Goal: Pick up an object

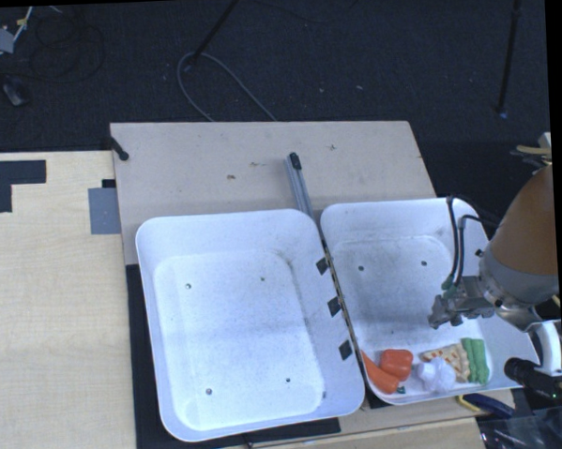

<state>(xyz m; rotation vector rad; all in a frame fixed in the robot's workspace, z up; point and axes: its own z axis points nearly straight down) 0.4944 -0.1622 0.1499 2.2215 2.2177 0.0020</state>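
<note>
Several small objects lie along the near edge of the right bin (385, 232): an orange-red piece (392, 365), a white crumpled object (436, 376), a tan patterned item (448, 357) and a green piece (476, 359). My gripper (452, 310) hangs at the right side of that bin, just above and behind these objects, with the orange band and grey wrist (531, 243) rising to its right. Nothing shows between the dark fingers.
The left bin (171, 272) sits beside the right one, joined by black clips (330, 305). A grey rod (300, 185) lies on the board behind the bins. A cable (459, 242) loops along the right bin's far right corner.
</note>
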